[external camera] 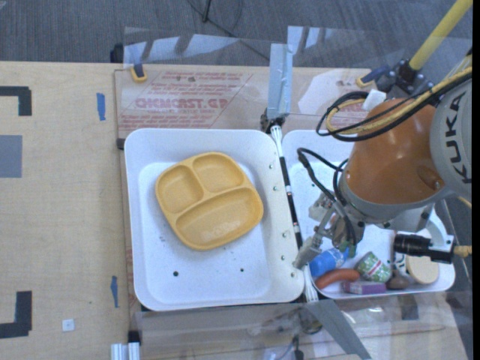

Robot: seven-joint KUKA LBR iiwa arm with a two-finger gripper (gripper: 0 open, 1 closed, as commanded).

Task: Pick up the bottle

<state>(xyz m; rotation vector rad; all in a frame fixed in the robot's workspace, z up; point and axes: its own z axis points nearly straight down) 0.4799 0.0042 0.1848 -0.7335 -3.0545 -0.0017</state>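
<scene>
The camera view looks down on two white bins, and the yellow plate (pixel 210 199) with three little sections lies alone in the left bin (pixel 150 276), so it is out of the way. The gripper (pixel 324 240) hangs low in the right bin (pixel 444 277), just above the blue bottle (pixel 328 262), likely because the arm wants that one; whether its grip is loose or tight, I cannot tell. The bottle lies on its side near the front wall, touching an orange carrot toy (pixel 337 277), with a green packet (pixel 373 267) close by.
</scene>
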